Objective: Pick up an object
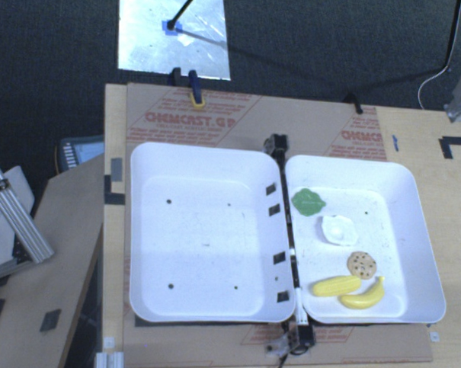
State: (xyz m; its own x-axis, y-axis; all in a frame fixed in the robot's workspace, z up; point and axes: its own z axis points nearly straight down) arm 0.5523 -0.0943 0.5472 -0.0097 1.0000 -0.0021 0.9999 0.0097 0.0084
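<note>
The right bin [413,195] holds several small items. A green leaf-shaped piece [309,201] lies near its upper left. Below it rests a white round piece [337,230]. A brown cookie with dark chips [361,264] lies lower down. Two yellow bananas lie near the front wall: one [335,285] on the left, the other [364,295] curved and touching it on the right.
The left bin [151,176] sits beside the right one, joined along a black-clipped seam [283,227]. Both rest on a cardboard sheet [241,115] on the wooden bench. An aluminium rail [15,216] stands at the left. A cable [437,74] hangs at the upper right.
</note>
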